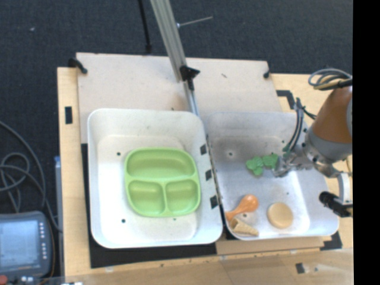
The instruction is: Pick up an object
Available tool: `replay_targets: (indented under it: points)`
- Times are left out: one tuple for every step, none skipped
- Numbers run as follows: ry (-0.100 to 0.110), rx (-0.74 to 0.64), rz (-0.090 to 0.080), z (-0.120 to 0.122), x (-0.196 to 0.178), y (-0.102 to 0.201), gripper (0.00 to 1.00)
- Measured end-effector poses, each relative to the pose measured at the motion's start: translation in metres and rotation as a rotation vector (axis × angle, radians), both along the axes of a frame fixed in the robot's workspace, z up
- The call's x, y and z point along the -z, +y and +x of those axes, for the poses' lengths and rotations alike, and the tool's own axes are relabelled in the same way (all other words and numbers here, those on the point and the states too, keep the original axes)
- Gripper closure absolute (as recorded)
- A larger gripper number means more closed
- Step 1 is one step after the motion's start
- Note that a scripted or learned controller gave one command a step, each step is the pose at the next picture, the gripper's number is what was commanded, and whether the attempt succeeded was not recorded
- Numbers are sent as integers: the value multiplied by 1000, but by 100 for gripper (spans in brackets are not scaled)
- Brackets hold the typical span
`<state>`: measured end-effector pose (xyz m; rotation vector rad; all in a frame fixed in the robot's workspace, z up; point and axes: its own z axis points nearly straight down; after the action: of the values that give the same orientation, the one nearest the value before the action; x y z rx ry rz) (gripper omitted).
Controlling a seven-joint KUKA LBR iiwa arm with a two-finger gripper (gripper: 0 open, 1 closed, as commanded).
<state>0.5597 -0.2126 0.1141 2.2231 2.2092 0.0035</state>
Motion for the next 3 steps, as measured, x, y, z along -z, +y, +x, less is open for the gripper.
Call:
replay_targets:
  points:
    - [3,-5,1,1,-42,-3,100]
    - [-1,-10,1,0,-95,6,100]
    - [-2,-11,0,2,-147,4,100]
